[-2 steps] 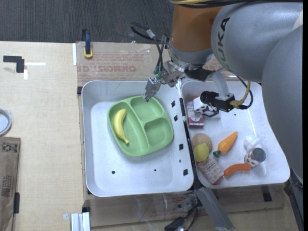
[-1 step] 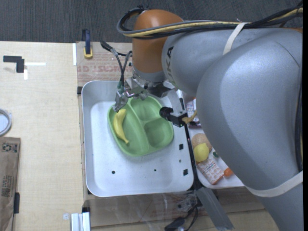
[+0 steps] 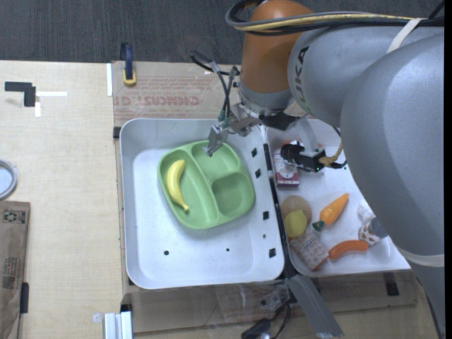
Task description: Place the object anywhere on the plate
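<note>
Banana (image 3: 176, 183) (curved, yellow) on glossy green divided plate (image 3: 226, 196), jaws' state unclear above plate rim.

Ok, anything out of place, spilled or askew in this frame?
Nothing stands out. The banana lies inside the green plate in the left bin, and the gripper hangs over the plate's far edge. The right bin holds loose toy foods.

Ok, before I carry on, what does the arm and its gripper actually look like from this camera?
The arm is bulky, with smooth rounded grey shells and dark lettering on the side. A glossy orange band sits above the wrist. Black and yellow cables loop over the top. The gripper is small, thin and metallic, with thin wires running down to it.
</note>
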Available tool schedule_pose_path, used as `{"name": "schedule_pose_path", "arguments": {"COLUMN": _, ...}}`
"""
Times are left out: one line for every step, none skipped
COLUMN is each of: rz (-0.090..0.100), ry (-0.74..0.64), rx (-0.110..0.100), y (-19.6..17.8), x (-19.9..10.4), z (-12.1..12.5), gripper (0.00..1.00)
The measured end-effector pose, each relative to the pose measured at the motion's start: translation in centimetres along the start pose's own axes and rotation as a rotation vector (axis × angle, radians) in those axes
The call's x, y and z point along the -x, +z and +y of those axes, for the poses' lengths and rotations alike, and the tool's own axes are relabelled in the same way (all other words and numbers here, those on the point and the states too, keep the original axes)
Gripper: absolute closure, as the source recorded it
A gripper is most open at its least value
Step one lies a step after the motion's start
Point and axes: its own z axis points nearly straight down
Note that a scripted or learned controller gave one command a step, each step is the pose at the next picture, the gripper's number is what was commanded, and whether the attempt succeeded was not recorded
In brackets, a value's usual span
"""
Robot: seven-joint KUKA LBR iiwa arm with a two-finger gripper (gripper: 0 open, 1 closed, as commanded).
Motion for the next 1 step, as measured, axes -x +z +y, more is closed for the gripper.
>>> {"name": "schedule_pose_path", "arguments": {"rz": -0.003, "ry": 0.096, "rx": 0.013, "y": 4.54, "x": -3.02, "z": 2.11, "gripper": 0.00}}
